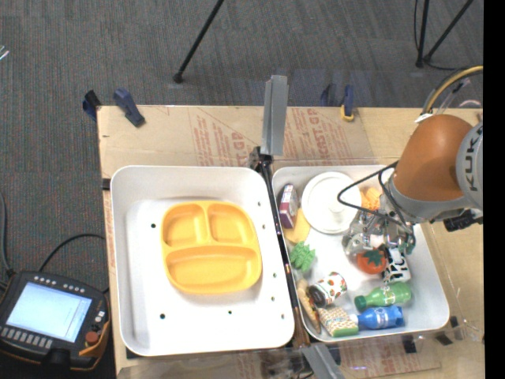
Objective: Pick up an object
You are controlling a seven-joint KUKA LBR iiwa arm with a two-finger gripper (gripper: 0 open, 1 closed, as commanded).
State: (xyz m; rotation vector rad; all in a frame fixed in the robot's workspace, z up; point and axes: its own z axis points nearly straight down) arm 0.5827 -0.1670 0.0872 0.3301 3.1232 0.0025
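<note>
**Gripper Descending on Clutter in the Right Bin**

The gripper [372,245] is hanging low over an orange-red round object [369,260], apparently the pick target, in the right bin [439,302]. Whether the fingers are spread or closed cannot be determined from this angle. A black-and-white mug [397,268] is sitting just beside the target, a white lid-like disc [327,202] is lying nearby, and a green bottle [384,297] and blue bottle [381,317] are lying along the near wall. This crowding is probably forcing a vertical approach. The left bin [126,212] is holding a yellow divided plate [211,245], well apart.
</note>
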